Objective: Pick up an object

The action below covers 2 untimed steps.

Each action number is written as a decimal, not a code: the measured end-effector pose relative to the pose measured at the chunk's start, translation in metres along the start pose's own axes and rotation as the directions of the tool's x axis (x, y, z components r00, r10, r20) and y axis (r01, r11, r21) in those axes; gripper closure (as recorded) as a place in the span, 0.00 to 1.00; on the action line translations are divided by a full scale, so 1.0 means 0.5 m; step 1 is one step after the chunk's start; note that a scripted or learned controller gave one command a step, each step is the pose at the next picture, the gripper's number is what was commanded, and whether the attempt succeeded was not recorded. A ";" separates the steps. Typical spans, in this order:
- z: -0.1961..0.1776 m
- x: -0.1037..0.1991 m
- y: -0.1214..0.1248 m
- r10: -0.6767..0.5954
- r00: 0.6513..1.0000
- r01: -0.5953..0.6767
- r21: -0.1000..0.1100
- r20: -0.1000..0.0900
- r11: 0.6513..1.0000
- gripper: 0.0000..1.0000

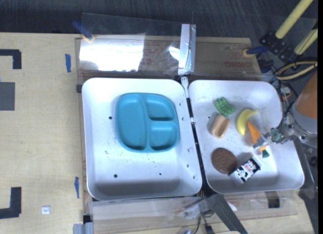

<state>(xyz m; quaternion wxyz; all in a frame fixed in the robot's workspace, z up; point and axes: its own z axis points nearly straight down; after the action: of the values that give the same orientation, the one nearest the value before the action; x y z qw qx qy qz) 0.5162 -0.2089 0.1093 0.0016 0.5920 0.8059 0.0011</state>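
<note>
One carrot [253, 132] beside end effector [272, 136]

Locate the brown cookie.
In the camera view, the brown cookie lies in the right bin, near its front, between the tan cylinder and the black-and-white toy.

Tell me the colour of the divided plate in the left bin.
Blue, seen in the camera view: divided plate.
</note>
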 end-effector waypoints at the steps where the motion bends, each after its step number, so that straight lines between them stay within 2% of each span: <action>1: -0.192 0.119 0.073 0.050 0.999 -0.050 -0.006 0.001 0.999 1.00; 2: -0.384 0.183 0.013 0.059 0.998 -0.059 -0.003 0.002 0.998 1.00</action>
<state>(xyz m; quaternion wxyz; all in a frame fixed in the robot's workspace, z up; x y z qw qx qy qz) 0.4942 -0.1196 0.3010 0.0031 0.6155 0.7882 0.0017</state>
